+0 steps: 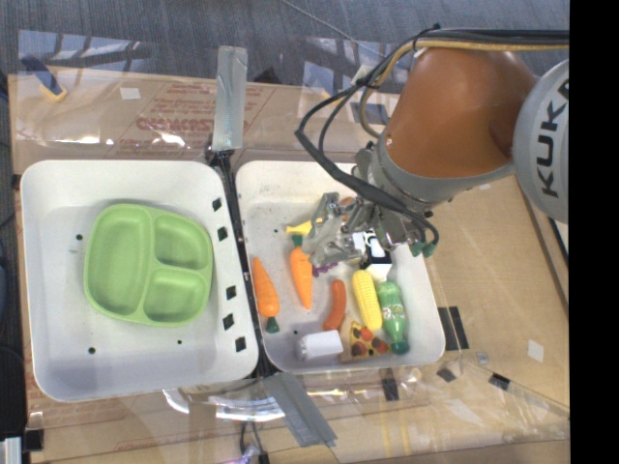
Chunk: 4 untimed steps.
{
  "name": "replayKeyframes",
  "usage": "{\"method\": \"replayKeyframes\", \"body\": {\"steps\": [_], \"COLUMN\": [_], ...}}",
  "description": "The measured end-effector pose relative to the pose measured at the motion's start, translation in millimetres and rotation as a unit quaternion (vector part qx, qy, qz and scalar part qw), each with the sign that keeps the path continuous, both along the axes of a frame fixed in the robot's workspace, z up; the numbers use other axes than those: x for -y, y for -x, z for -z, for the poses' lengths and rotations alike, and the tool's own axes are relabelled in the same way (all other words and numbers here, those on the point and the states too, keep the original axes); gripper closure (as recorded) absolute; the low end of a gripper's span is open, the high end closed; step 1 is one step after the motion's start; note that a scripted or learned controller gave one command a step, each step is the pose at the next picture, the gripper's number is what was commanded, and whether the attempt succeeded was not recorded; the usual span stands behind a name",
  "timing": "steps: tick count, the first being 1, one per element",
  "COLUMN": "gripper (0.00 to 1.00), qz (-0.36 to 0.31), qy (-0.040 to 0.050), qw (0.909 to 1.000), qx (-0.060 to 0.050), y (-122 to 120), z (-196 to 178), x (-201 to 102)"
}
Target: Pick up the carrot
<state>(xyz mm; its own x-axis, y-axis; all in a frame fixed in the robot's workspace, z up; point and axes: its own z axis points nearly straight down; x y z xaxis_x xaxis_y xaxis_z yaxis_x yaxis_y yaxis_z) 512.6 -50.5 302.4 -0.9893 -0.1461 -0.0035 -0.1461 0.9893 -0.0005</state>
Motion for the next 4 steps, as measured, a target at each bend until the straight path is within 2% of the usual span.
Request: {"method": "replayKeyframes", "body": {"steps": [1,2,3,4], "gripper": [1.00,1.00,1.00,1.00], "qz": [-0.195,-0.250,-0.307,-0.390], "qy": [-0.0006,0.0012,0.0001,0.0016], "qw": [0.9808,0.9682,0.9518,0.9206], "qx": [-0.004,0.000,-0.001,-0.001], "y": [25,25,-4,-12], "z": [113,60,91,52], "x": [-44,-30,-79,-5]}}
